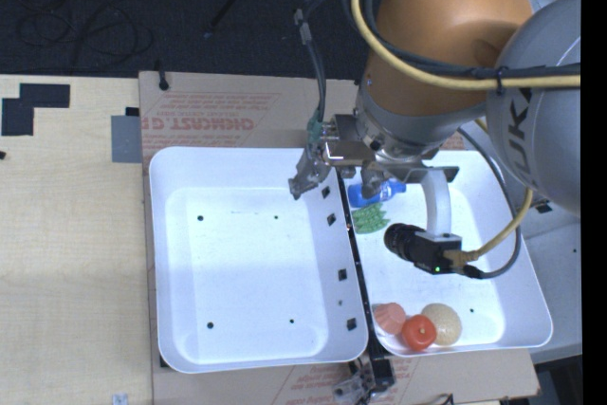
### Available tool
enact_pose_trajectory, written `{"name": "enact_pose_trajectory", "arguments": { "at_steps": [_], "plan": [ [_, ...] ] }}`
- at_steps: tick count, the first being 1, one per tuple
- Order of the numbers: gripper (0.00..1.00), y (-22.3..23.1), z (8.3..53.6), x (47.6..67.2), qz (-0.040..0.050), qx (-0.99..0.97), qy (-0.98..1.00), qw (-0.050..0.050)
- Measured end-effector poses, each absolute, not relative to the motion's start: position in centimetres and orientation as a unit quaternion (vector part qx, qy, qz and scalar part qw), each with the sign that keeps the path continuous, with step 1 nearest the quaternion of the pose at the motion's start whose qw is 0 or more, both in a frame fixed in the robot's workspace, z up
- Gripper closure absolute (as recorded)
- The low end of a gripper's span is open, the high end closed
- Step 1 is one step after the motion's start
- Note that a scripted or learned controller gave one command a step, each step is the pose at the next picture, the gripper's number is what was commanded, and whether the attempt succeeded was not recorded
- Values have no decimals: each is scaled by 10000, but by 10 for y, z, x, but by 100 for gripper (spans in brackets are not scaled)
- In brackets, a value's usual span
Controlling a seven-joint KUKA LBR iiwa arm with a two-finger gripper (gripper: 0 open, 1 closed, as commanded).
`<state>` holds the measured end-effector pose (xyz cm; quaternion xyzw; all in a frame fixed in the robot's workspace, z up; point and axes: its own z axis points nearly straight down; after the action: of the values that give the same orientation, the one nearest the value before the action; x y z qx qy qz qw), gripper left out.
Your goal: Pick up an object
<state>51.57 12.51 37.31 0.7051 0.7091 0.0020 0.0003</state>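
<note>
The shallow white plastic left bin (237,270) lies beside the right bin (517,299). Three small round objects (417,325) lie together in the right bin's near corner.

Arm (531,100): grey shell, glossy orange band (446,5) at 12 o'clock, yellow and black cables (379,24) looped round it. Partial black lettering at 3 o'clock, possibly "KU".

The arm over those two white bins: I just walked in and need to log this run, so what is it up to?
The grey and orange arm reaches in over the right bin, its tool low near the divider, right by a blue object and a green object. Nothing can be seen lifted. Three small round items, pink, red and cream, sit in that bin's near corner.
</note>
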Motion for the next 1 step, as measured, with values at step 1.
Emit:
{"name": "enact_pose_trajectory", "arguments": {
  "at_steps": [1],
  "plan": [
    [100, 123, 378, 516, -29, 7048, 7094, -10]
  ]
}}
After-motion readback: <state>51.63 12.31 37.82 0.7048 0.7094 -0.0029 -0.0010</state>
